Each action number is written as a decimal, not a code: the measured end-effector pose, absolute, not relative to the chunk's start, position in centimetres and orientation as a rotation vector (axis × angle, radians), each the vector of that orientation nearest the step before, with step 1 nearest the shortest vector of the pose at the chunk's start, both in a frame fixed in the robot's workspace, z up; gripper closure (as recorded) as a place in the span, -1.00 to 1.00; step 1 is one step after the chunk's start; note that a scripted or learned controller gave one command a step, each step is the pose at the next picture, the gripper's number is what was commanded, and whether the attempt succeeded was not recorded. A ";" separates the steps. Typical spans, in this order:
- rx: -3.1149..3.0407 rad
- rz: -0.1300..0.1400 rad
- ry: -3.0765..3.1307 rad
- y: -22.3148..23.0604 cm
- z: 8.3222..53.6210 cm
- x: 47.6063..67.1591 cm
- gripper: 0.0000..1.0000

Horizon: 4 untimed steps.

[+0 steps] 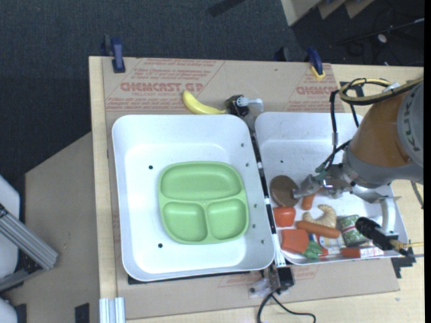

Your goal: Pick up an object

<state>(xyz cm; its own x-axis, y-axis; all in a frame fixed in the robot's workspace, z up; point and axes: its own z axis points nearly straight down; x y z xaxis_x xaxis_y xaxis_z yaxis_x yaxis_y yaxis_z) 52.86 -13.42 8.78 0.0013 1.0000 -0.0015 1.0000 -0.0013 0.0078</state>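
My gripper point(315, 184) hangs low over the middle of the right bin point(296, 134), reaching in from the right. Just left of it lies a brown round piece point(283, 189). A small orange piece point(308, 201) sits right beneath the gripper, and I cannot tell if they touch. Nearer the front lie a red block point(284, 216), a beige knobbly piece point(324, 212), an orange carrot point(320, 229), an orange block point(294, 240), a green piece point(314, 251) and a printed packet point(349, 228).
The left bin point(135, 180) holds a green divided plate point(203, 202). A yellow banana point(201, 105) and a small black-and-white item point(240, 103) lie on the bench behind the bins. The far half of the right bin is bare.
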 end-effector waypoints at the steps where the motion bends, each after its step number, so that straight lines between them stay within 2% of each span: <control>1: 2.206 0.012 2.218 -10.2 8.9 66.9 -1.00; 2: 2.228 -0.005 2.222 -13.8 9.9 58.4 -1.00; 3: 2.219 0.008 2.215 -12.9 8.8 54.5 -1.00; 4: 2.219 0.009 2.218 -14.3 8.8 52.7 -1.00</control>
